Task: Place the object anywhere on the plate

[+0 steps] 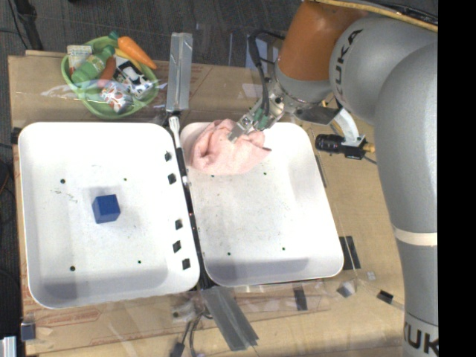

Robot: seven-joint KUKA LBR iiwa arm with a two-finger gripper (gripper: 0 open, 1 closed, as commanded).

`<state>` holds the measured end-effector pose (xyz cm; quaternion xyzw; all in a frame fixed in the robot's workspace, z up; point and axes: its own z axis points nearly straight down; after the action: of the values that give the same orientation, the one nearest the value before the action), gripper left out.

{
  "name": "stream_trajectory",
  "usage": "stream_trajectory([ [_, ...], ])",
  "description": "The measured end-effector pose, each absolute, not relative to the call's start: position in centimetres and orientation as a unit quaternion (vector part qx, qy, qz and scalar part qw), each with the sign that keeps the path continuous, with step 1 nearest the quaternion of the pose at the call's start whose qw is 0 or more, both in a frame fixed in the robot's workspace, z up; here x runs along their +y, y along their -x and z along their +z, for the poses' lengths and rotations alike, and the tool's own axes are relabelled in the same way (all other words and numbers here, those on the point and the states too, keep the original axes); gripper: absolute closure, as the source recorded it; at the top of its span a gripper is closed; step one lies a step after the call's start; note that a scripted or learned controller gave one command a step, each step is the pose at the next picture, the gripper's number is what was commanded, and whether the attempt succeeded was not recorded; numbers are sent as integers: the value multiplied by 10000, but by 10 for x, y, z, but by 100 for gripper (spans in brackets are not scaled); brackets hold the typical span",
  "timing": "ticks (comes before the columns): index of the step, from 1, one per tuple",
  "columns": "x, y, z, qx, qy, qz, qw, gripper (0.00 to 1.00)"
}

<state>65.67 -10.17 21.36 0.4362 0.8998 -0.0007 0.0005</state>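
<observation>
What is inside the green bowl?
The green bowl holds a toy carrot, a green toy and small packets, piled together. Whatever lies beneath the pile is covered.

So the object here looks like a crumpled pink cloth, soft and bunched into a lumpy heap with folds all over. It's sitting inside the right bin, tucked into that bin's far-left corner, right up against the bin's left wall. Its top-right edge is pulled up into a little peak. Can't spot anything that reads as a plate in that bin.
</observation>
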Motion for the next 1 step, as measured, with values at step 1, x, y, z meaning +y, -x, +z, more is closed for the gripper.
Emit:
stream_trajectory([
  [1,-102,-657,232,9003,-4353,-4,-2,100],
])
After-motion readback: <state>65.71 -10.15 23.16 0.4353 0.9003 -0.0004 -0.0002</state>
